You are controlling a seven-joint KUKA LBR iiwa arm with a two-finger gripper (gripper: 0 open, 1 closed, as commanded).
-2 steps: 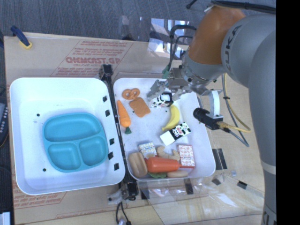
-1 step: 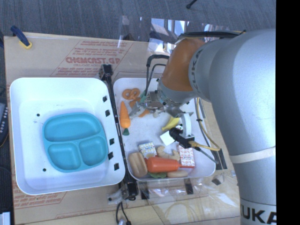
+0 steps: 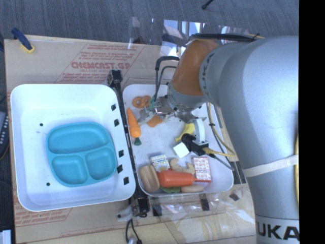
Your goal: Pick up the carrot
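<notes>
Two bins sitting side by side on surface (image 3: 76, 60): left bin (image 3: 30, 98) holding tray (image 3: 80, 152); right bin (image 3: 223, 184) holding carrot (image 3: 133, 124) w/ other items.

Single fixed camera above the bench (image 3: 61, 65), looking down aslant, both bins in frame

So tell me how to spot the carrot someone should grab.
Look in the right white bin. Along its left wall, near the divider, lies the carrot, slim and orange with a green tip. The nearby hot dog is fatter and redder.

Bright, even light; soft focus (glare on plastic).
</notes>
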